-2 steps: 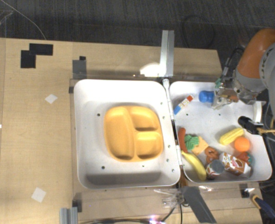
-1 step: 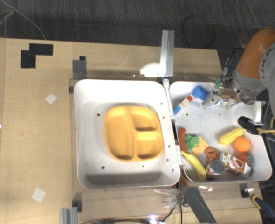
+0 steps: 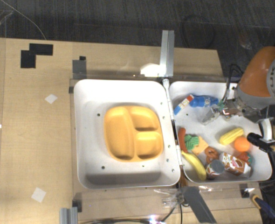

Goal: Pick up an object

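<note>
The right bin (image 3: 199, 126) holds several small items. A blue bottle (image 3: 201, 101) with a white cap lies at its back. A yellow corn cob (image 3: 231, 136) and an orange ball (image 3: 242, 144) lie to the right. Along the front are a banana (image 3: 195, 165), an orange and green toy (image 3: 190, 142), a dark can (image 3: 216, 167) and a red packet (image 3: 236, 164). My gripper (image 3: 214, 113) reaches down into the back of this bin, just right of the bottle and above the corn. Nothing visibly hangs from it.
The left bin (image 3: 84, 125) holds a yellow divided tray (image 3: 130, 132). A metal post (image 3: 167, 52) stands behind the wall between the bins. The arm's orange band (image 3: 261, 71) hangs over the right bin's back right corner. Black patches mark the wooden bench (image 3: 30, 125) at far left.
</note>
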Motion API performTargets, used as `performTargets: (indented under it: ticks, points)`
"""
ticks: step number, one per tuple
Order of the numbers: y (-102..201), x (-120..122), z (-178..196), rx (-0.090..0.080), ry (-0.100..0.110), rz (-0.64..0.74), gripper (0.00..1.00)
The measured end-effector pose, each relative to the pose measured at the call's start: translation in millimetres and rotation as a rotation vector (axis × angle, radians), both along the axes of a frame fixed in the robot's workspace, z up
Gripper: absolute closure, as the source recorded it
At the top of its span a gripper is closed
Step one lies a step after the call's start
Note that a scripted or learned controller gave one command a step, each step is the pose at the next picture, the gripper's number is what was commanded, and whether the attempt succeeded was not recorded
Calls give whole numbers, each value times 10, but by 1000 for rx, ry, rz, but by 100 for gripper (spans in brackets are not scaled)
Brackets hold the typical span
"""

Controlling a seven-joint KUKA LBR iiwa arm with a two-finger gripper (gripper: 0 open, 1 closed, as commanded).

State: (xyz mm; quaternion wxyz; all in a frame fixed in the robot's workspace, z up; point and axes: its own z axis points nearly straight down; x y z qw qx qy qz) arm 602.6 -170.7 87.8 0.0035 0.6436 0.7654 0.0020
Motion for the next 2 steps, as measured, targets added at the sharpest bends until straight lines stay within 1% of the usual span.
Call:
performTargets:
  ticks: [1,2]
  points:
    - [-185,640,-30,5,23,127,0]
    - [-3,50,-1,-1,0,122,0]
